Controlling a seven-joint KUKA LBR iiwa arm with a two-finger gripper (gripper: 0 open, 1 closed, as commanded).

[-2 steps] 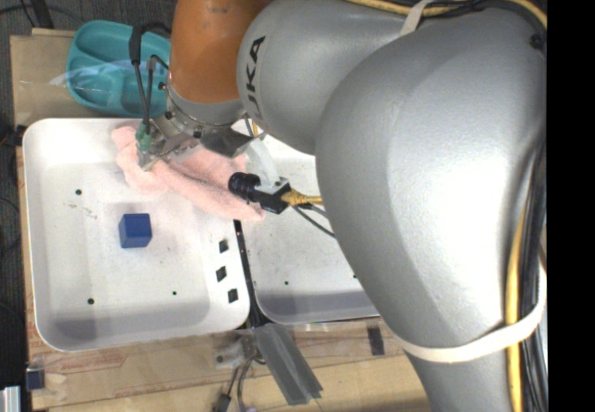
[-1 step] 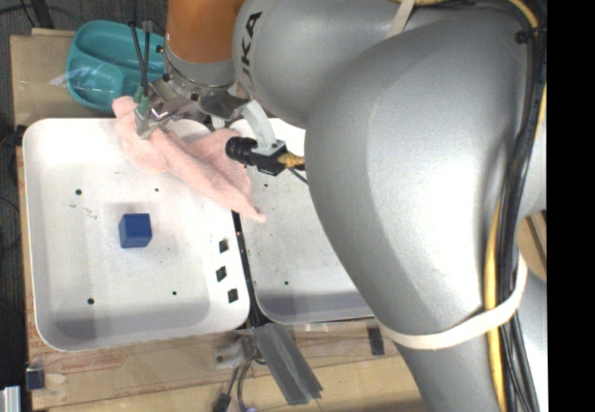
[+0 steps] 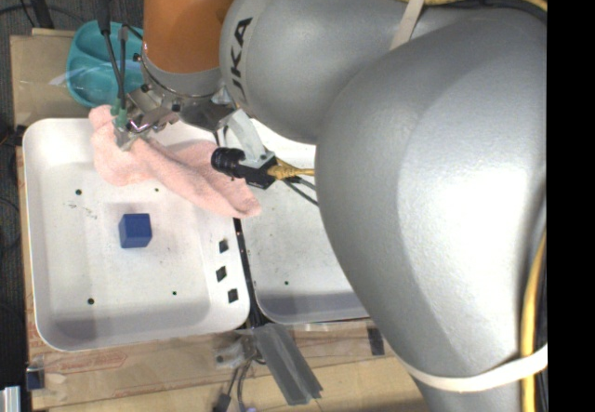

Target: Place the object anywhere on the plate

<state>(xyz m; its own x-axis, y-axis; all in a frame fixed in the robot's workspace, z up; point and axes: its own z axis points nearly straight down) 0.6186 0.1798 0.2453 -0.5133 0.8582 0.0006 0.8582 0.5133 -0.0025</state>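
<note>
Blue cube (image 3: pixel 135 230), crisp-edged, matte.

We note the left bin (image 3: pixel 56 308): its floor lies open along the near edge and near-left corner. A blue cube (image 3: pixel 136 230) stands alone mid-floor, room all round it. A pink cloth (image 3: pixel 177 173) drapes across the far edge toward the divider. The arm (image 3: pixel 400 140) bulks over the right bin (image 3: pixel 307 308), blocking passage there; a teal object (image 3: pixel 93 61) sits beyond the far-left corner.
</note>
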